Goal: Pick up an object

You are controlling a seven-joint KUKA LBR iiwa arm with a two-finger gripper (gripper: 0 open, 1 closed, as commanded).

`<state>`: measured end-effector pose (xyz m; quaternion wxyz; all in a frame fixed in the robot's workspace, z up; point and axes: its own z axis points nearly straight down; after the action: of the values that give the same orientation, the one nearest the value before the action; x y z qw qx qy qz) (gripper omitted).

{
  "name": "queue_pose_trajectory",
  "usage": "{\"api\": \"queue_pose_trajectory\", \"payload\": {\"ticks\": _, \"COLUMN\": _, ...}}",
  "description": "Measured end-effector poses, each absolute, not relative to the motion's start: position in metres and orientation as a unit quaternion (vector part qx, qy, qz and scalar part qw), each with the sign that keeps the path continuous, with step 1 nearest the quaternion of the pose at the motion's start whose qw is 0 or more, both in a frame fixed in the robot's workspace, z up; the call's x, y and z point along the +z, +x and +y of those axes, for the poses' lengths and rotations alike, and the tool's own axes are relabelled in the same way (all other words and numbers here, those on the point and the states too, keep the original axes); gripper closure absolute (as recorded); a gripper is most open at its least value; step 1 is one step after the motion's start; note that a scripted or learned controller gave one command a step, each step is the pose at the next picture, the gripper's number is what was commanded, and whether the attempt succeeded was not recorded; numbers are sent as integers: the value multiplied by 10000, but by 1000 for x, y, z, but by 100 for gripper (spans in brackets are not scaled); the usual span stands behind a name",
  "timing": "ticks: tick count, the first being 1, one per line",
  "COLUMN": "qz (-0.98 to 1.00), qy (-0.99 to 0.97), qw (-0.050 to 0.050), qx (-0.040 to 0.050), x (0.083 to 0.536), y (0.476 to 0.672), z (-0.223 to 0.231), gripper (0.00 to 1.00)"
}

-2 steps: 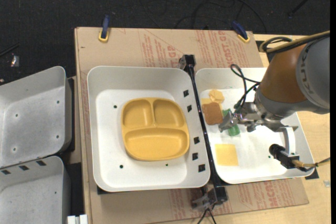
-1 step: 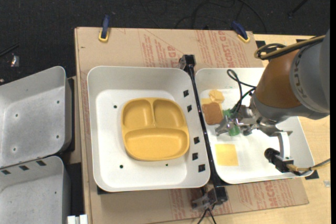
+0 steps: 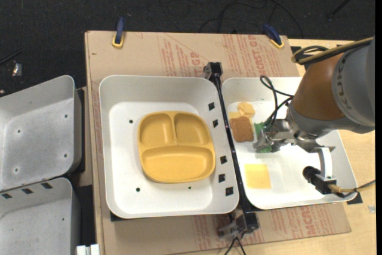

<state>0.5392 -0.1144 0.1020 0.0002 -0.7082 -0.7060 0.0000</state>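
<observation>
Two bins sit side by side on the worktop (image 3: 155,45). The left bin (image 3: 113,146) holds a divided tray (image 3: 176,147) near its middle. In the right bin (image 3: 280,200), a block (image 3: 241,128) lies by the dividing wall — a smaller piece (image 3: 246,108) just behind it, a flat slice (image 3: 258,176) in front. The hand (image 3: 267,141) hangs just right of the block.

Brown block (image 3: 241,128) in right bin (image 3: 298,197)
</observation>
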Motion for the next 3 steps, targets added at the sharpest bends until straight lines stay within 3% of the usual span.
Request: {"api": "queue_pose_trajectory", "payload": {"ticks": 3, "qz": -7086, "qy": -7056, "qw": -28, "qx": -17, "x": 279, "y": 543, "z": -110, "gripper": 100}}
